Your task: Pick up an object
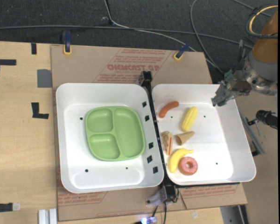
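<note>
— On the counter (18, 139), what sits where?

— Two shallow white plastic bins lie side by side on a brown cardboard sheet (130, 66). The left-hand bin (67, 101) holds a light green divided plastic plate (115, 133), three compartments, lying flat near the middle. The right-hand bin (233, 167) holds the small toy foods, all gathered toward its left half.

— Which foods?

— A reddish-orange toy sausage (168, 108) near the top, close to the divider between the bins. Just right of it and a little lower, a yellow toy corn cob (189, 118), tilted. Below that, a tan toy ice-cream cone (185, 137) lying on its side, and beside it a small brownish piece with orange stripes (167, 142); I can't make out what it is. At the bottom, a yellow toy banana (176, 159) touches a pink ring doughnut (188, 165).

— And the arm?

— The grey arm with its orange band (266, 45) comes in from the right. Its dark end effector (220, 98) hangs over the upper right edge of the right-hand bin, well apart from every toy. Nothing is between its fingers as far as I can see, but whether they are spread or closed I cannot tell at this size.
</note>
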